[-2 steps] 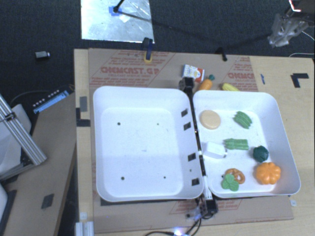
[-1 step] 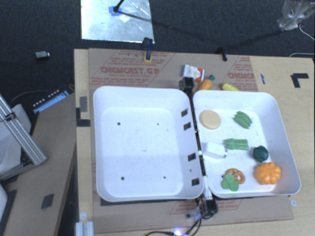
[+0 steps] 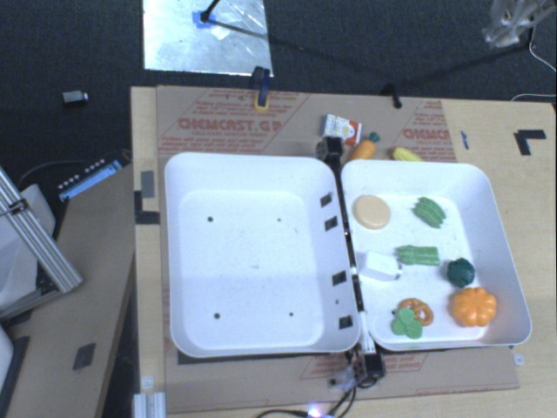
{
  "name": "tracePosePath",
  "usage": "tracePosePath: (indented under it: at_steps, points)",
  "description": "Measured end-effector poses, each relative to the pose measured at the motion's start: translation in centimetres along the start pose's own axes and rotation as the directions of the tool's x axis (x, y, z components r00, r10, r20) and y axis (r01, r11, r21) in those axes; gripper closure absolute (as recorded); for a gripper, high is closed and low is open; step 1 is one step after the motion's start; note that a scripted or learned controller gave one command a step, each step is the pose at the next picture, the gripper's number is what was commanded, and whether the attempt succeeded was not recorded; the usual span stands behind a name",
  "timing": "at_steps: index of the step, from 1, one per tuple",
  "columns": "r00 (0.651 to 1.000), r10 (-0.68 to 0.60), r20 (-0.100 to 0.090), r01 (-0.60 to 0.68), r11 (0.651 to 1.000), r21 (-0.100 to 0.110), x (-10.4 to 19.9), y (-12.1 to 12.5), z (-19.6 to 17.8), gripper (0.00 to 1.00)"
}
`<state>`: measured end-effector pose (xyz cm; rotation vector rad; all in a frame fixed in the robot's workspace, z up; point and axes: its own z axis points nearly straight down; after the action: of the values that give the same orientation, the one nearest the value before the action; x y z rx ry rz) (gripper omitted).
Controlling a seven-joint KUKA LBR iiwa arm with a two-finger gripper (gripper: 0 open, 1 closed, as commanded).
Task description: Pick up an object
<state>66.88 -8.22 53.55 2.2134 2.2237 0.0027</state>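
Fingers (image 3: 515, 14) far from left-right bean pod (image 3: 418, 255)

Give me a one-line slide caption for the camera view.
Right bin holds toy foods including an orange pumpkin; left bin beside it.

Left bin (image 3: 248, 259) is wide open, tons of room. Right bin (image 3: 487, 200) is cluttered: pumpkin (image 3: 473, 306), pretzel (image 3: 414, 308), cookie (image 3: 372, 212), green veggies (image 3: 418, 255) packed close.

Even overhead light is washing both bins (image 3: 252, 168) bright white; shadows are staying faint. Foil sheet (image 3: 207, 24) at 11 o'clock is glaring. Whole frame is looking soft, grainy, dark floor.
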Motion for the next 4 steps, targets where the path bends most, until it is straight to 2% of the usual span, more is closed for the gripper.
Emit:
tracePosePath:
  at_steps: [1, 2, 3, 4]
  points:
    - [1.0, 0.0, 0.0, 0.0, 1.0, 0.001, 0.3, 0.0, 0.0, 1.0]
    - [1.0, 0.005, -0.003, -0.005, 1.0, 0.008, -0.6, -7.3, 3.5, 1.0]
    - [1.0, 0.004, 0.0, -0.004, 1.0, 0.0, -1.2, -5.8, 2.4, 1.0]
    - [1.0, 0.005, 0.002, -0.005, 1.0, -0.003, -3.7, -2.7, -0.2, 1.0]
